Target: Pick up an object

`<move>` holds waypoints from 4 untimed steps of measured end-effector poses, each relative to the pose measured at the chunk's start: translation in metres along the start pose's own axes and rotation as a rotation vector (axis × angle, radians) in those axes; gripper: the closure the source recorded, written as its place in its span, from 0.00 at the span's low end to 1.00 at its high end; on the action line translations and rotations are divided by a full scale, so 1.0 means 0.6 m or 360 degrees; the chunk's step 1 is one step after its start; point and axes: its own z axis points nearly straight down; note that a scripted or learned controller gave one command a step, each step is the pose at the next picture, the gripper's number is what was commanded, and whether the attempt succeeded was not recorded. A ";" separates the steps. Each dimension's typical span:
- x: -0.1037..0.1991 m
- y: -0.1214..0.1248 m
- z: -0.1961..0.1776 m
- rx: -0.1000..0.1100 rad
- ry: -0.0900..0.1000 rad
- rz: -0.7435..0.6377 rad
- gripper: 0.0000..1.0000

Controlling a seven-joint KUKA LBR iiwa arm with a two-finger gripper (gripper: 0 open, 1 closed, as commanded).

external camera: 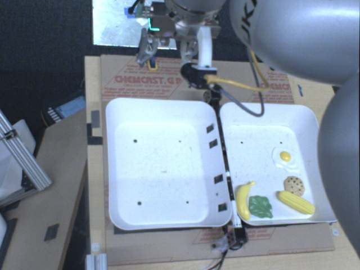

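In the right bin (264,120), near its front right corner, lie a fried egg (284,157), a round cookie (293,184), a yellow corn cob (296,202), a banana (243,201) and a green leafy piece (260,206). My gripper (175,56) hangs high above the back edge of the bench, behind the left bin (121,114), far from all of these. Its fingers stand apart with nothing between them.
The grey arm covers the upper right of the view and the right bin's far right side. A yellow cable (239,85) and a black divider (220,151) run between the bins. A cardboard sheet (129,80) lies under both bins.
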 end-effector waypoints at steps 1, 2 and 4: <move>0.002 -0.118 -0.152 -0.0013 0.0008 -0.0012 0.00; -0.019 -0.223 -0.197 -0.0004 0.0004 -0.0011 0.00; -0.004 -0.260 0.152 0.0023 -0.0011 0.0000 0.00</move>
